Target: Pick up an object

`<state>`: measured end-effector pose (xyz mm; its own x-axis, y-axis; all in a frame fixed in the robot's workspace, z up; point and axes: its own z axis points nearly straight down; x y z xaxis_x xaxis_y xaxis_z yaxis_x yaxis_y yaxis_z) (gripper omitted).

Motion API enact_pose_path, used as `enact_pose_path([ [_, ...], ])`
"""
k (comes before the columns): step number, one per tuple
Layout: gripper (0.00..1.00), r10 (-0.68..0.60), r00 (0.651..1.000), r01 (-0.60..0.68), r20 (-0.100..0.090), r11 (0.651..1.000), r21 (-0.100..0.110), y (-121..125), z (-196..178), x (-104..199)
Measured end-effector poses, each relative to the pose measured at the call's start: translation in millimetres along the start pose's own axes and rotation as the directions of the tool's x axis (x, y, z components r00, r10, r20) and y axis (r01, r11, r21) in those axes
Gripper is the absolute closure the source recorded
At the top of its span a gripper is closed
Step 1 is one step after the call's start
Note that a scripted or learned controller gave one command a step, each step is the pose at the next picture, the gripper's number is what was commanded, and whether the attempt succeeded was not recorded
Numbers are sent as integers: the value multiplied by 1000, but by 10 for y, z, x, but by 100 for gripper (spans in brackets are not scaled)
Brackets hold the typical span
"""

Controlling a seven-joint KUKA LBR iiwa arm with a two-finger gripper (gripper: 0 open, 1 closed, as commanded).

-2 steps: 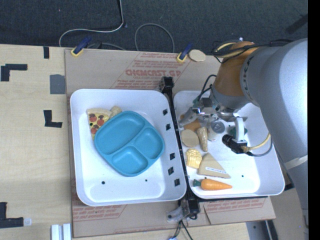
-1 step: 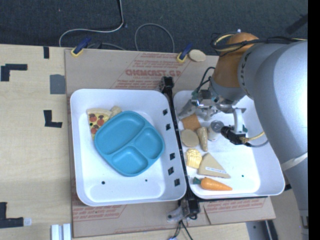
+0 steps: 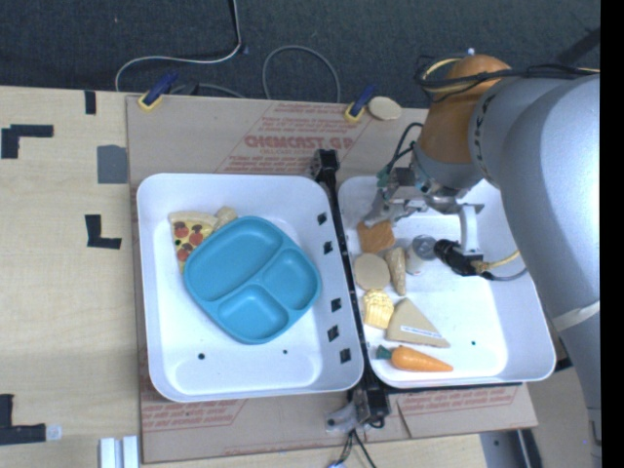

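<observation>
My gripper [image 3: 392, 203] hangs low over the back left part of the right bin [image 3: 507, 344], under the orange wrist band. Just in front of it lies a brown toy bread piece [image 3: 376, 236], close to the gripper's tip; whether they touch I cannot tell. Further forward lie a round beige cookie [image 3: 370, 270], a pale elongated piece [image 3: 397, 269], a yellow corn piece [image 3: 378, 310], a tan wedge [image 3: 417, 325] and an orange carrot [image 3: 422, 361]. The arm's body covers the bin's right back corner.
The left bin [image 3: 161, 359] holds a blue divided plate [image 3: 252, 278], with a pizza slice [image 3: 190, 232] and a small beige piece [image 3: 226, 215] behind it. A black divider [image 3: 336, 261] runs between the bins. Cables [image 3: 487, 261] trail from the wrist.
</observation>
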<state>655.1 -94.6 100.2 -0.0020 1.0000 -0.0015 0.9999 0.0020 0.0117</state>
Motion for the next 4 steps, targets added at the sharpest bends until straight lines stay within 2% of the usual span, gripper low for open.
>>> enact_pose_path([
  [1, 100, -3, 1000, 3, -4, 1000, 8, -419, -903, 411],
  [2, 0, 0, 1000, 0, -2, 1000, 13, -419, -843, 386],
  [3, 0, 5, 1000, -5, 0, 1000, 9, -410, 184, -61],
  [4, 0, 0, 1000, 0, -1, 1000, 9, -4, 147, 14],
])
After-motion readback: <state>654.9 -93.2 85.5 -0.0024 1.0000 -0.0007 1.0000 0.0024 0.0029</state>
